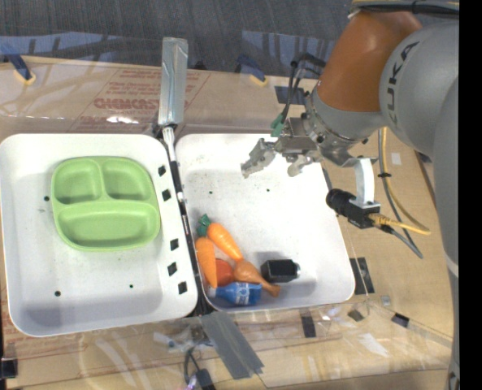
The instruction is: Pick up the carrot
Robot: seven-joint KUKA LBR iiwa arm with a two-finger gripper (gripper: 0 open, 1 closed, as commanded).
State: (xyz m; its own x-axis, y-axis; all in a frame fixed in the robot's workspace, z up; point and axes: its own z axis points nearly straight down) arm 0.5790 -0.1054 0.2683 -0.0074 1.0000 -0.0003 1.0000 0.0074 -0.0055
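An orange carrot with a green top lies slantwise in the right bin, near its left wall. A second orange carrot-like piece lies along that wall just below it. My gripper hangs over the bin's upper middle, well up and to the right of the carrot. Its two fingers stand apart, open, with nothing between them.
A black block, a blue item and another orange piece crowd the right bin's lower left. A green divided plate sits in the left bin. The arm's orange band looms at upper right.
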